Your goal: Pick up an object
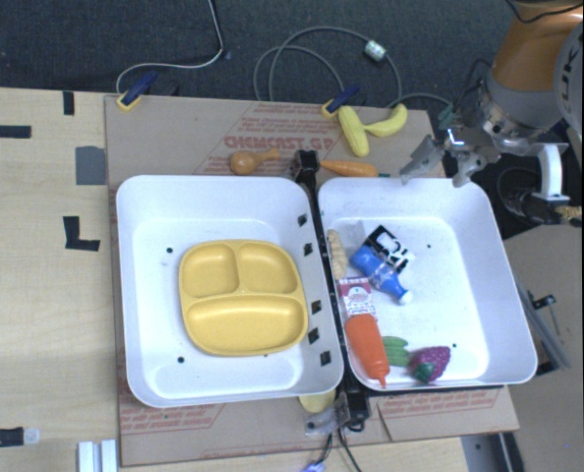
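Orange plastic makes up the toy carrot [367, 347], which is laid in the right bin [469, 226] along its left wall, near the front corner. Its long axis is set almost front to back, slightly slanted, with the rounded tip pointed toward the front edge. A small printed packet [357, 296] is seen at its far end, touching it. Just to its right, green leaves [395, 349] and a purple berry-like toy [431, 363] are found near the front wall. Further back in the same bin, a blue bottle [379, 268] is laid on a slant, its white cap turned toward the front right, with a black and white item [388, 245] just behind it. A pale stick [338, 252] is laid along the left wall.

The left bin [145, 214] is occupied by a yellow divided plate [242, 297]. Behind the bins, on the cardboard, a banana [388, 122], a second yellow piece [352, 131], another carrot [349, 168] and a small brown toy [244, 161] are seen.

The gripper [436, 161] is held above the back right corner of the right bin, well apart from the carrot; its two fingers are spread, with nothing seen between them.
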You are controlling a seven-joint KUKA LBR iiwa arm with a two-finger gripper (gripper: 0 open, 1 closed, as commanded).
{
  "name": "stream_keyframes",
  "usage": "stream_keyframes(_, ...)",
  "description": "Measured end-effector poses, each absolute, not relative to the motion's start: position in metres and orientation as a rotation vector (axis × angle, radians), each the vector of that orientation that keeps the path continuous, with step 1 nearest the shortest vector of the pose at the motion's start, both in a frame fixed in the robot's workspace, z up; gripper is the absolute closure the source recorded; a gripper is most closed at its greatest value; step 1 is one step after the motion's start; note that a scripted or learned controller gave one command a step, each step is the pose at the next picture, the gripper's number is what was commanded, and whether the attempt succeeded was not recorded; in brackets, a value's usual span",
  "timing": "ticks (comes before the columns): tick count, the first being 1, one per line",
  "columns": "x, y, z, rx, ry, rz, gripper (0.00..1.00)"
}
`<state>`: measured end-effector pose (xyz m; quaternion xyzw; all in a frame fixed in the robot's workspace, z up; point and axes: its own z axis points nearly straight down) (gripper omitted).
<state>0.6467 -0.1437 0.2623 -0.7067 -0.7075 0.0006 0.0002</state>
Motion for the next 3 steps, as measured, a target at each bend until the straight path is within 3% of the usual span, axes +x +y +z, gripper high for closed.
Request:
stream_keyframes(1, 0.646, -0.165, 0.117, -2.229, -2.233, -0.012, 0.0)
stream_keyframes(2, 0.644, -0.143, 0.11, -2.236, -2.234, -0.029, 0.0)
stream_keyframes(3, 0.628, -0.105, 0.105, -2.235, -2.235, -0.033, 0.0)
